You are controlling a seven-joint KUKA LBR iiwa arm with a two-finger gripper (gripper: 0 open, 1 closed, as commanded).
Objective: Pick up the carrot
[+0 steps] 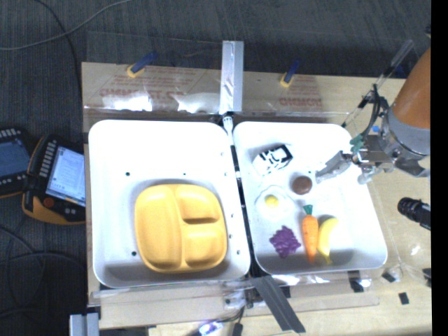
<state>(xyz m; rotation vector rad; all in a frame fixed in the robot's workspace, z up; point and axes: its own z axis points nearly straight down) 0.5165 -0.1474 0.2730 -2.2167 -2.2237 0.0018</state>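
Currently two white bins sitting side by side, yellow divided tray [181, 226] lying in the left bin [112, 152], hand [341, 165] hovering over the right bin [364, 208], grip state impossible to tell, carrot [310, 236] lying well apart below it, touching a banana [325, 235].

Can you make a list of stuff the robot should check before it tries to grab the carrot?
1. Small orange carrot with a green top in plain sight in the right white bin: ok.
2. Room beside the carrot: not ok, the yellow banana lies right against it.
3. Purple grape bunch apart from the carrot: ok.
4. Two-finger gripper above the carrot: not ok, it sits by the bin's far right side.
5. Round brown piece between gripper and carrot: cannot tell if it blocks the way.
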